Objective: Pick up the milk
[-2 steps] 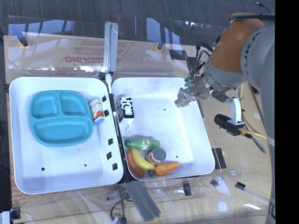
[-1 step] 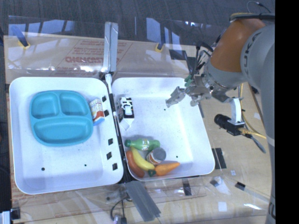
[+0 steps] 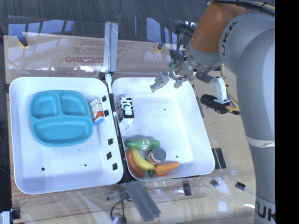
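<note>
Milk carton lying in right bin, gripper above far edge

Milk carton [image 3: 126, 108] is seen lying on its side in the right bin [image 3: 187, 134], close against that bin's left wall and toward its far half. Its long axis runs roughly from the far side to the near side; which end is the top cannot be told. The gripper [image 3: 167, 81] is placed over the far rim of the right bin, well apart from the carton, with fingers spread apart and nothing between them. A cluster of toy food [image 3: 147, 157] is noted at the near left of the right bin. A blue divided plate [image 3: 60, 117] and a small carton [image 3: 96, 110] are recorded in the left bin [image 3: 56, 171].
</note>
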`<state>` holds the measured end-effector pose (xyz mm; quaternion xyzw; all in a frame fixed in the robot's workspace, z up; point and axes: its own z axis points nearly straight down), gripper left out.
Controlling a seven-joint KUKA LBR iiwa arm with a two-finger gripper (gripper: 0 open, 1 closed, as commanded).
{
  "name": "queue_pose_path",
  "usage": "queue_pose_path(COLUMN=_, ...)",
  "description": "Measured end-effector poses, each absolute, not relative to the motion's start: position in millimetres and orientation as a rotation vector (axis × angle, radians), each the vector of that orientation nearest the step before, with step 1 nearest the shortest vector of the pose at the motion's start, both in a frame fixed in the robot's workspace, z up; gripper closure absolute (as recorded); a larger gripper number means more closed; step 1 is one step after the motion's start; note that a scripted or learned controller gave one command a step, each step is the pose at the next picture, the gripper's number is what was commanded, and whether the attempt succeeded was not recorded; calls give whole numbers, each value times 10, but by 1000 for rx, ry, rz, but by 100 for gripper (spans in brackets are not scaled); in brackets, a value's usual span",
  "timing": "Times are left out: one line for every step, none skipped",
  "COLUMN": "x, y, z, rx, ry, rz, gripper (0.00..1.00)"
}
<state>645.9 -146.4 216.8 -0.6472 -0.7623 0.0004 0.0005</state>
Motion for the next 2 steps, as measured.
queue_pose_path(x=6566, y=-749, z=1915, rx=-2152, ry=-2284, rz=4, gripper=0)
queue_pose_path(x=6114, y=-276, z=1915, rx=-2150, ry=-2288, rz=5, gripper=0)
